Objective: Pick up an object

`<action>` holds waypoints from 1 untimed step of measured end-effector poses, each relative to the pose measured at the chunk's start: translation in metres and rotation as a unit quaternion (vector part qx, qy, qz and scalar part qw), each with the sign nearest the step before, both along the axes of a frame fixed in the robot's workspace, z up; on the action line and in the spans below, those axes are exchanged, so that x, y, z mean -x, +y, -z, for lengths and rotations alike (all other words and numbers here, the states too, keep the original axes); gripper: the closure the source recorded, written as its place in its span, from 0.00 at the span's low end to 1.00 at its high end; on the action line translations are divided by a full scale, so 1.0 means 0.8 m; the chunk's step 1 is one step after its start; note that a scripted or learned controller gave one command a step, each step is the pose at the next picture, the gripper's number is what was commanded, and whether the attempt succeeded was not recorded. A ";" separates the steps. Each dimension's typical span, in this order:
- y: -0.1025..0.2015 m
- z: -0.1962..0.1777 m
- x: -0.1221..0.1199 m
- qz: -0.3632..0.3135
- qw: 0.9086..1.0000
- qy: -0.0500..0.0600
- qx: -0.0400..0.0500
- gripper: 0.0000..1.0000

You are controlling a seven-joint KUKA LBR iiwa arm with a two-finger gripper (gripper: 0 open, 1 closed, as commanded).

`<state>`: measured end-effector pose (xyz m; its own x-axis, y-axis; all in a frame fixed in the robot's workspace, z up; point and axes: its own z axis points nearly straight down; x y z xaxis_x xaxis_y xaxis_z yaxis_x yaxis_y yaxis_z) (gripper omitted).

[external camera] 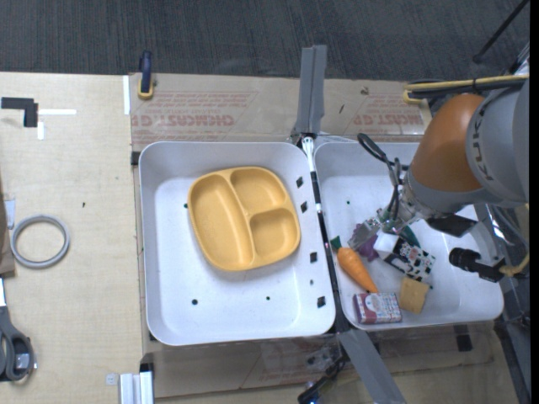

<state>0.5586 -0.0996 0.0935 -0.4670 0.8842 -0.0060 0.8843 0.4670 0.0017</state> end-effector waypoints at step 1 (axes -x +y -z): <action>-0.019 0.002 -0.001 0.298 0.955 0.002 -0.002 0.00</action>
